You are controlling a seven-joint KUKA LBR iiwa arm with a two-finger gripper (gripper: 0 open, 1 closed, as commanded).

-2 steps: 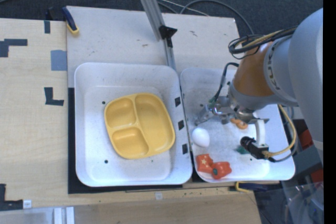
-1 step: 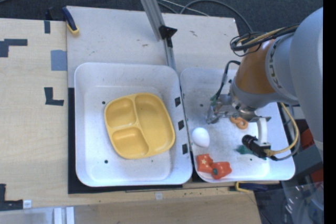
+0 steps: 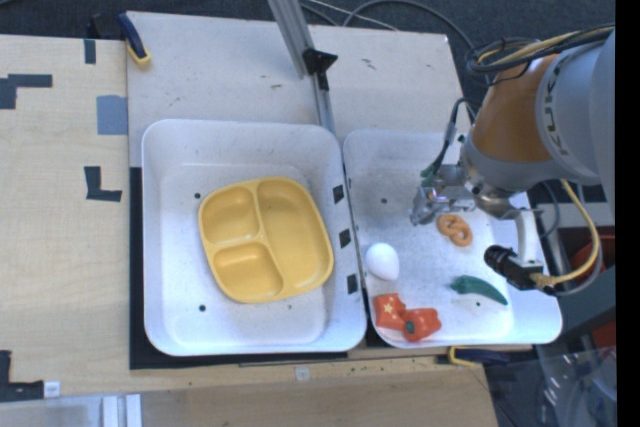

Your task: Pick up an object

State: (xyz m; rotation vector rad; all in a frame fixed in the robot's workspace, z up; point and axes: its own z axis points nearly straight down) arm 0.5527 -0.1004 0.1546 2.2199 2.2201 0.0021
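The surface (image 3: 60, 215) carries two shallow white bins side by side, so things can be lifted from one and dropped in the other. The left bin (image 3: 170, 315) holds a yellow divided plate (image 3: 265, 240), lying flat near its middle. The right bin (image 3: 400, 155) is the landmark for everything small. The arm (image 3: 530, 125) reaches over its right side, angled down so the tool (image 3: 430, 207) hangs low near the bin's middle; whether it is wide or narrow I cannot tell, and nothing is visible in it. Just right of the tool, in the bin, lies an orange pretzel (image 3: 455, 229), probably the likeliest target. A white egg (image 3: 381, 261) rests against the bin's left wall, a red toy (image 3: 405, 316) at its near edge, and a green pepper (image 3: 480, 288) toward its near right corner.
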